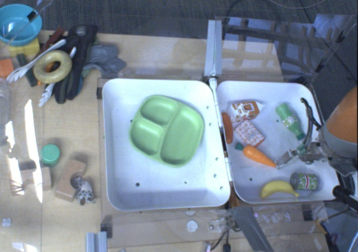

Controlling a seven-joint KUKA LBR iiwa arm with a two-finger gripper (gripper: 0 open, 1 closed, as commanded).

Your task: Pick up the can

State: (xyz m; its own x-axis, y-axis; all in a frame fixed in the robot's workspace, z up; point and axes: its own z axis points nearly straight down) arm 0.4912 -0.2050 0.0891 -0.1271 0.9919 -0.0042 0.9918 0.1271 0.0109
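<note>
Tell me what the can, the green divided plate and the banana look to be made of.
Can: probably metal under a printed green label; its pale end looks faintly shiny. Green divided plate: likely moulded plastic, with an even colour and soft sheen. Banana: seemingly a plastic toy, uniformly yellow and smooth, though that is uncertain.

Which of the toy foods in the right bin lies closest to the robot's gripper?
The small green can lying on its side, just below the gripper. The orange carrot and yellow banana lie slightly farther left.
</note>
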